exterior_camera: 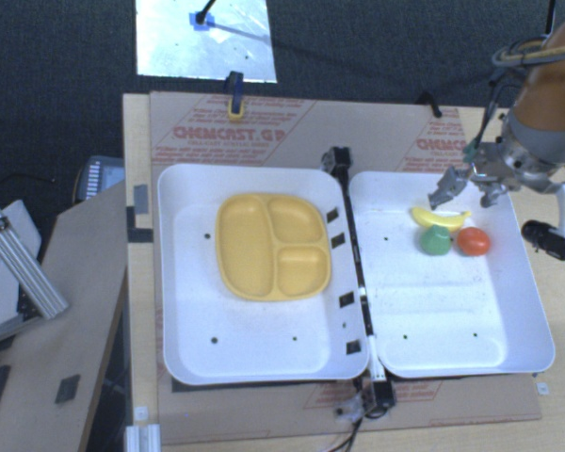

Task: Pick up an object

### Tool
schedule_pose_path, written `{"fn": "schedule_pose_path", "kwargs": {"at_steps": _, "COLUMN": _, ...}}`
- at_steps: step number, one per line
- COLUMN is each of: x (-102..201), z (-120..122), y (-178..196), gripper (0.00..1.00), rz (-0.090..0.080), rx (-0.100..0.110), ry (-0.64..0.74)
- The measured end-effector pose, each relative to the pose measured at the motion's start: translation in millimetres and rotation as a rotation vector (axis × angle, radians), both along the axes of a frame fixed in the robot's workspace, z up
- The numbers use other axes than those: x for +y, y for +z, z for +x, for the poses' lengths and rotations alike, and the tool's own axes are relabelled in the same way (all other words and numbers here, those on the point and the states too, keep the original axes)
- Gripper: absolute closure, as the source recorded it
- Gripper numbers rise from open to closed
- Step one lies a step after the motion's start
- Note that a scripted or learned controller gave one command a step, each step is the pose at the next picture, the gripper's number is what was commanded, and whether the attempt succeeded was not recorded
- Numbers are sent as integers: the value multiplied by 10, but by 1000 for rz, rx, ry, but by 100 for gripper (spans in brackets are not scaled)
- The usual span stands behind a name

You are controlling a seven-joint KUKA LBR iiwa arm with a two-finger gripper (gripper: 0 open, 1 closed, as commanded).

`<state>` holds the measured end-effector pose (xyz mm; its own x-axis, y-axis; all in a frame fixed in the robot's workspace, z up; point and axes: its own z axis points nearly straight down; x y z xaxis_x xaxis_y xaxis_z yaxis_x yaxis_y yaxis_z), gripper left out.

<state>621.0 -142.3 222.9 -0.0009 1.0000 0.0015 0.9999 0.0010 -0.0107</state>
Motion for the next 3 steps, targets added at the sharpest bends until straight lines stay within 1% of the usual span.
{"fn": "schedule_pose_path", "kwargs": {"at_steps": 1, "x": 3, "z": 26, "y": 75, "gripper": 0, "rz": -2, "rx": -12, "ry": 2}}
{"fn": "schedule_pose_path", "kwargs": {"at_steps": 2, "x": -60, "z": 98, "y": -407, "gripper": 0, "rz": -2, "rx": -10, "ry": 0}}
{"fn": "schedule_pose_path", "kwargs": {"at_steps": 3, "x": -51, "z": 85, "y": -1035, "gripper": 0, "rz": -1, "rx": -8, "ry": -1}}
